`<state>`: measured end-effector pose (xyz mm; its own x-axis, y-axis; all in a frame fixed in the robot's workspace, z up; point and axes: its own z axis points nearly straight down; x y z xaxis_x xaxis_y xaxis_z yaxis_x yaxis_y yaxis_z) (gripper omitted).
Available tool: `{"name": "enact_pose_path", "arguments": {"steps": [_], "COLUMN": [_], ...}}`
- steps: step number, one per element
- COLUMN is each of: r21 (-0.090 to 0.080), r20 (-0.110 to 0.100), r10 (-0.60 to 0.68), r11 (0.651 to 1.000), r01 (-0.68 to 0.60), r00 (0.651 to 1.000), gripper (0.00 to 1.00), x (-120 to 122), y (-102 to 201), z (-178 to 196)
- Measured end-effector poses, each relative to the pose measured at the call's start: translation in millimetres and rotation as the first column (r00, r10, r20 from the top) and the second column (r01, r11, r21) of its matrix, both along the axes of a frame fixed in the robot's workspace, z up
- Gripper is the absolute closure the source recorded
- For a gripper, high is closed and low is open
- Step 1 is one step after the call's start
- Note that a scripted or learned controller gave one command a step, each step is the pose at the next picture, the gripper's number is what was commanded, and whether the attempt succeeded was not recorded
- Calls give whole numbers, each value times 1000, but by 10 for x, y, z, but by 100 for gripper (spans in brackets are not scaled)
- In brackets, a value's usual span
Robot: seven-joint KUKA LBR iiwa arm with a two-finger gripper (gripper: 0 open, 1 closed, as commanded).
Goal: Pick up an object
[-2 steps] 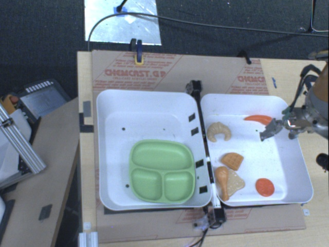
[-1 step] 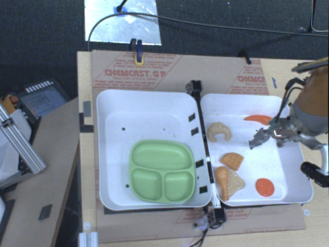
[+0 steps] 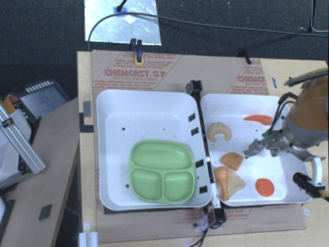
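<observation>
The right bin (image 3: 239, 106) holds several toy foods: a pale croissant (image 3: 219, 131), a thin orange pepper (image 3: 258, 119), an orange-brown chunk (image 3: 232, 161), a tan wedge (image 3: 235, 182) lying against an orange carrot-like piece (image 3: 221, 180), and a red-orange disc (image 3: 264, 187). My gripper (image 3: 255, 149) reaches in from the right and hangs over the middle of this bin. It sits just right of the orange-brown chunk and below the pepper. Nothing is visibly held in it.
The left bin (image 3: 110, 138) carries a green divided plate (image 3: 162, 170). A black clip divider (image 3: 198, 122) runs between the bins. The arm's orange band (image 3: 311, 104) hangs over the right bin's right edge. A grey device (image 3: 38, 99) stands on a side table at left.
</observation>
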<state>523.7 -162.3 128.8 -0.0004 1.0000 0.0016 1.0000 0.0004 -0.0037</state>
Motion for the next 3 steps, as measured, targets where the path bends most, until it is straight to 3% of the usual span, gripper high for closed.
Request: {"name": "enact_pose_path", "arguments": {"steps": [1,2,3], "r21": [3,-3,-4], "r20": [5,15,10], "r10": [2,3,4], "r11": [1000,1000,1000], "r01": [-2,-3,-4], "r00": [1000,1000,1000], "gripper": [0,100,100], "x": [25,47,83], "y": [7,-4,33], "z": [-417,-288,344]}}
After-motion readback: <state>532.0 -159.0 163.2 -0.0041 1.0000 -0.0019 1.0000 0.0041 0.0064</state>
